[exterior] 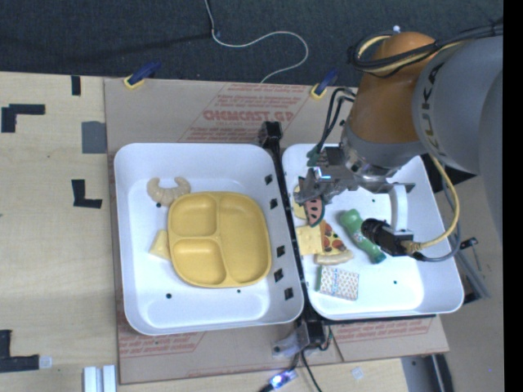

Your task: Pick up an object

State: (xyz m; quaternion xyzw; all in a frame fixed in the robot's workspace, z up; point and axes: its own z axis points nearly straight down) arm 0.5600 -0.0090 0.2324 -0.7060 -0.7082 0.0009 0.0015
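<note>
Two shallow white bins sit side by side on the bench [57,243], over a sheet of brown cardboard [237,113].

Left bin [135,166]: a yellow divided plate [219,239] with three compartments lies flat near the centre. At its 10 o'clock, touching or nearly touching the plate rim, lies a tan curved piece [166,189]. A pale yellow wedge [158,243] shows from beneath the plate edge at 9 o'clock.

Right bin [437,296]: the contents are grouped in the left half. A red and dark slice-shaped item [315,211] lies close to the bin's left wall. Just below it is a pale yellow flat piece [307,239], and beside that a pizza-slice toy [332,243] with red spots. At 6 o'clock from the pizza slice lies a small speckled white packet [338,282]. A green cylindrical object [357,231] lies at 3 o'clock from the pizza slice, slanted, its lower end beside a black fitting on the arm's cabling.

The arm [392,96] reaches over the right bin. The claw [314,188] hangs over the bin's upper left area, directly above the red slice-shaped item. Whether it is released or clenched cannot be told; nothing is visibly between its fingers.

A white cable [261,43] loops across the dark floor at 12 o'clock.
</note>
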